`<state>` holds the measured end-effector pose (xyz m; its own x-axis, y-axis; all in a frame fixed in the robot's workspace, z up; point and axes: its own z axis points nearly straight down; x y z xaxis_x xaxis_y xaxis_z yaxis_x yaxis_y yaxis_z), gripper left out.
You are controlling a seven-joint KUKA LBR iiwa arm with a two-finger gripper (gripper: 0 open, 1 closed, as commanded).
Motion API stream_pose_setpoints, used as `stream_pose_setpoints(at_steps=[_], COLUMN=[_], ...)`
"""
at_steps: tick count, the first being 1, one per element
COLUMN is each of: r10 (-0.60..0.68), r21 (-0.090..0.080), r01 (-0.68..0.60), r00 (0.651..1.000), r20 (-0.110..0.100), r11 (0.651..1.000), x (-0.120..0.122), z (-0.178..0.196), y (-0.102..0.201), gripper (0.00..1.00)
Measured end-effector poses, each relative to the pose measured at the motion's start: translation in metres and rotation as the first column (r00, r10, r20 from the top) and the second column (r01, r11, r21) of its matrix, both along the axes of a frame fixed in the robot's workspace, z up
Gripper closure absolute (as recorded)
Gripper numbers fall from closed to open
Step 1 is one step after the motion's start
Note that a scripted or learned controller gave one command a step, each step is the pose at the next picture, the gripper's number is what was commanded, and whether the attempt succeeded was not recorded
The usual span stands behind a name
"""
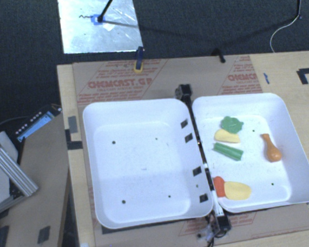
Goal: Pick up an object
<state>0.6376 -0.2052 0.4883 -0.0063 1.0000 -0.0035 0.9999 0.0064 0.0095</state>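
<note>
Bins side by side on printed cardboard sheet [123, 81], long edges touching, joined down the middle by row of small black clips [188, 138]. Left bin [92, 153]: bare white floor w/ a few dark dots. Right bin [294, 134]: all six task objs, spread over its left and centre. Green leafy piece [232, 123] towards back, touching pale yellow wedge [226, 136] just in front of it. Green stick [228, 151] lying at a slant just below wedge, apart from it. Orange drumstick-shaped obj [271, 148] off to the right, well clear of the others, thick end towards front. Near front-left corner: red-orange piece [219, 186] against the bin's left wall, touching larger yellow piece [237, 190] on its right. Beyond the bench at back: silver foil-like sheet [99, 21] on dark floor; yellow-and-blue clip [138, 62] at cardboard's back edge. White cable [288, 20] curling at top right. Aluminium profile [6, 167] at a slant on far left, blue-and-black device [35, 123] near it
</note>
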Motion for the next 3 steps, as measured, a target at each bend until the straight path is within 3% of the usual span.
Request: stream_pose_setpoints(at_steps=[1, 2, 3], r10=[0.000, -0.007, -0.008], r21=[0.001, 0.005, 0.005], r01=[0.000, 0.007, 0.008], r00=[1.000, 1.000, 1.000], r20=[-0.004, -0.013, -0.016], r11=[1.000, 1.000, 1.000], x=[0.032, -0.028, -0.115], z=[0.010, -0.041, -0.103], y=[0.000, -0.002, -0.002], gripper=[1.00, 1.00, 1.00])
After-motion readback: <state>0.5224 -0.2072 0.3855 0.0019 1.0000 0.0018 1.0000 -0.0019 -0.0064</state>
